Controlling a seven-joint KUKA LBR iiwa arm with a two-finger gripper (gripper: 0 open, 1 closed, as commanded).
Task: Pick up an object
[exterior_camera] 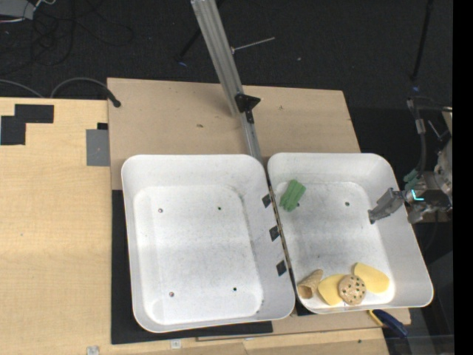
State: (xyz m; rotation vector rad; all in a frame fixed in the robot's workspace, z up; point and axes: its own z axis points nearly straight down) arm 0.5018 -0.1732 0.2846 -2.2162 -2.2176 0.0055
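Observation:
In the right bin, a green block lies near the left wall. Several small items are clustered in the bin's front right corner: a tan cone-shaped piece, a yellow round piece, a brown perforated disc and a yellow lump. My gripper hangs over the bin's right rim, well right of the green block and above the cluster. Its fingers stand apart, open, with nothing between them.
The left bin sits beside the right one, joined to it by black clips. A slanted metal rail rises behind the bins. The wooden bench extends to the left.

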